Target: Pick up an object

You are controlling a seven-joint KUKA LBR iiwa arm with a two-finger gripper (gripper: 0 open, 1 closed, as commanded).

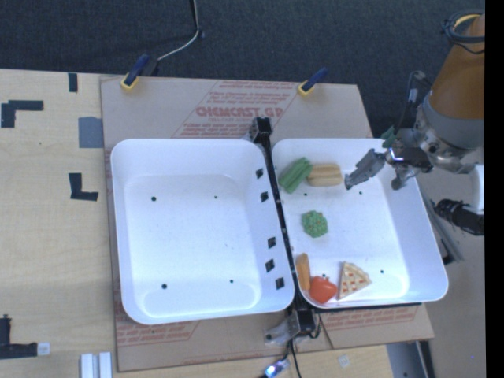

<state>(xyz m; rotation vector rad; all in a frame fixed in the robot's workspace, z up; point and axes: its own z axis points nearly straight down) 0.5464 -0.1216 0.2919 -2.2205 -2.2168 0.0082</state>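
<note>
My two-finger gripper [376,172] is hovering with jaws apart and gripping nothing, just right of the tan bread roll [324,175] lying in the right white bin [409,235].

Illumination is even and diffuse, from overhead. The two white bins [189,152] are the brightest surfaces and approach overexposure; their floors retain little texture. Shadows are soft and short: a faint grey band lies along the inner walls of the left bin. The dark carpet [315,22] at top renders almost black. Focus is moderately soft overall; lettering on the cardboard sheet [236,109] is legible but fuzzy. The arm [461,93] at right is slightly blurred.
</note>
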